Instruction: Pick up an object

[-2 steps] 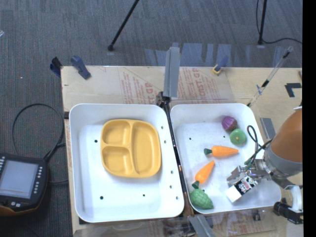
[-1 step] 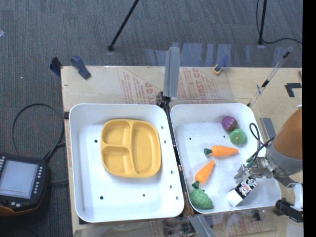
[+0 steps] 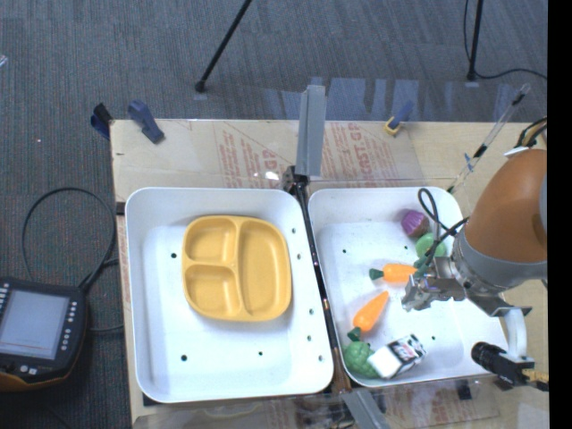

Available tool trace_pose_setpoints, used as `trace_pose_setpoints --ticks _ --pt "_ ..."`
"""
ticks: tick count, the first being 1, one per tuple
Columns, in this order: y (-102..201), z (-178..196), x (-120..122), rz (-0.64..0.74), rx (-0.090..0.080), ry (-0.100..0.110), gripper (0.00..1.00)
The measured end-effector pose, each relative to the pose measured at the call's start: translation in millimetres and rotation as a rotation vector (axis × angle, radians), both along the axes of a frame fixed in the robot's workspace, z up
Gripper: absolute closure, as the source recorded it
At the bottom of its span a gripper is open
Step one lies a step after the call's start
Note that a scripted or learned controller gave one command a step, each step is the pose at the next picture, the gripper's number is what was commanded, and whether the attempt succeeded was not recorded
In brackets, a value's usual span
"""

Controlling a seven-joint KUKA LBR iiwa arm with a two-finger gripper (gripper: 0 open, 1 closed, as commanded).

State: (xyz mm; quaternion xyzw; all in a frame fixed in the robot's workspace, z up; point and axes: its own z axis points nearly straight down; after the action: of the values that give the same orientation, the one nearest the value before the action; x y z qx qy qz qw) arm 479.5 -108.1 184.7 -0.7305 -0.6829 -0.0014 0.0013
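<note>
In the right bin [image 3: 357,239], two toy carrots lie close to the gripper [image 3: 422,295]. The lower carrot [image 3: 371,311] runs on a slant, its green top toward the bin's near left corner and its orange tip up toward the gripper. The upper carrot [image 3: 398,273] lies nearly level, its leaves pointing left. The gripper hangs just right of both; whether it is open or closed I cannot tell. Below the lower carrot sit a green broccoli [image 3: 358,357] and a small white carton [image 3: 396,357] against the near rim. Bare floor lies left of the carrots. The left bin [image 3: 152,329] holds a yellow divided plate [image 3: 238,267].
</note>
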Motion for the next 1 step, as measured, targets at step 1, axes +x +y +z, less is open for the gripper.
trace_pose_setpoints --ticks 1 --pt "-2.8 -3.2 -2.4 -0.006 -0.001 0.008 0.00"
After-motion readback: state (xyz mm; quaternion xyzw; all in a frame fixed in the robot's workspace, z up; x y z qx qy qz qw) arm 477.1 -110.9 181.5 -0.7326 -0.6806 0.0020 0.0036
